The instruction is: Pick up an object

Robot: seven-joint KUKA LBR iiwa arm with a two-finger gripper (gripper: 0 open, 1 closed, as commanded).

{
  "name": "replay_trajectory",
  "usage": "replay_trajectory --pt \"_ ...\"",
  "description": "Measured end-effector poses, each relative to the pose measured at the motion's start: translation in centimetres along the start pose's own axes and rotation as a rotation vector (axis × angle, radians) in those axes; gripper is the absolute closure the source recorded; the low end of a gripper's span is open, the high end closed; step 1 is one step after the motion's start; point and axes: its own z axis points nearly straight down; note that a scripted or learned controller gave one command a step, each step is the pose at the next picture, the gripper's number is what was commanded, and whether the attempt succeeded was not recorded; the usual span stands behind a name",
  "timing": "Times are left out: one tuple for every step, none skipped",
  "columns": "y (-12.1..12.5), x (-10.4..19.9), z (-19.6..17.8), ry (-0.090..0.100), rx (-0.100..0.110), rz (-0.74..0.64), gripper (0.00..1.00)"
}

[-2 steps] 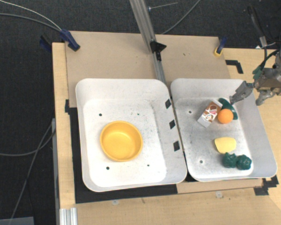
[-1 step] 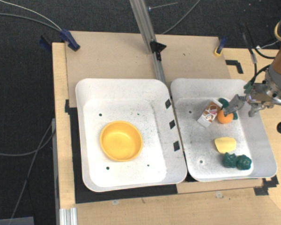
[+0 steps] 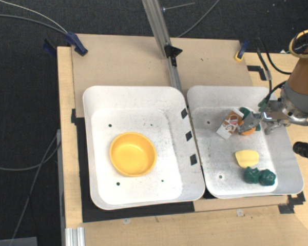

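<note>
The gripper sits low in the right bin, near its far right corner, over an orange piece and just beside a small carton. I cannot tell how its jaws stand; they blur into the clutter. A yellow lump and a green lump lie nearer the front wall, with bare floor to their left. In the left bin, a yellow bowl sits alone with room all round.
</note>
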Motion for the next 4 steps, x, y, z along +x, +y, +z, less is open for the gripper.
replay_trajectory --pt "-1.0 0.5 5.1 0.001 0.002 0.000 0.00" --pt "-0.7 0.5 3.5 -0.001 -0.009 -0.001 1.00" --pt "-0.3 1.6 -1.9 -0.007 -0.020 -0.003 1.00" --pt "-0.2 1.6 -4.6 -0.008 -0.021 -0.003 1.00"
